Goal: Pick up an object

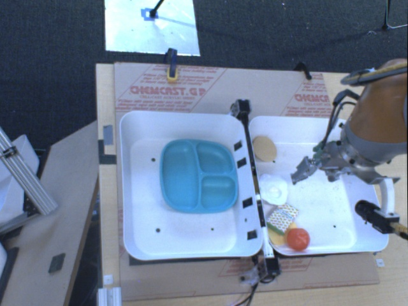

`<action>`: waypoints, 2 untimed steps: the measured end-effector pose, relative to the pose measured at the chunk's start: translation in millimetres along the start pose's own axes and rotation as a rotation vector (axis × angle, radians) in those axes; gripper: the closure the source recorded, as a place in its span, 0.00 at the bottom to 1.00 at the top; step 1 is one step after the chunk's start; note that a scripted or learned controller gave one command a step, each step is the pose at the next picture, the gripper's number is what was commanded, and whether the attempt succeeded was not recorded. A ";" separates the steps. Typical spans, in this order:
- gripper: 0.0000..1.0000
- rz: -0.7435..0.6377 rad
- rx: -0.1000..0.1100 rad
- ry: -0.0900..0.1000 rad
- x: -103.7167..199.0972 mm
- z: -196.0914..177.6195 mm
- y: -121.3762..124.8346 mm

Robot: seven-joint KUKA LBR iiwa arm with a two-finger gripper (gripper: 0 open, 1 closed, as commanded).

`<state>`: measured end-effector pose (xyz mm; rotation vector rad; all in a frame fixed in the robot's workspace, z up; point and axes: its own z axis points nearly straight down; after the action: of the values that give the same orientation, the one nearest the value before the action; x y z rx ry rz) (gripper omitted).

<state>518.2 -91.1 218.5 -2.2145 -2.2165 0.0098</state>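
A: Objects for picking are gathered in the right bin (331, 129), along its left wall. A tan round disc (264, 148) lies nearest the far corner, a white round lid-like piece (274, 190) sits below it, and a checkered yellow-and-white piece (282, 218) and a red tomato-like ball (297, 238) are packed into the near-left corner.

B: Where is the gripper (305, 170) placed relative to them?

A: It is held over the middle of the right bin, tilted down toward the left. The white piece is judged the closest candidate, lying just down and to the left of the tips; the tan disc is up and to the left. The ball and checkered piece are farther toward the near edge.

B: Is anything held?

A: Nothing is seen between the fingers. Whether they are spread or closed cannot be told.

B: What stands in the way?

A: The divider (250, 171) between the bins runs close beside all four objects, so little room is left on their left side. The ball and checkered piece are touching, which could spoil a clean grasp. The blue divided tray (197, 176) lies alone in the left bin (137, 190), well apart from the arm.
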 end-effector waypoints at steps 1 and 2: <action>0.00 -0.002 -0.012 -0.001 0.1 -5.5 2.5; 0.00 0.000 -0.008 -0.001 5.6 47.8 -5.8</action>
<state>511.9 -85.4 170.8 -2.2183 -2.2208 0.0020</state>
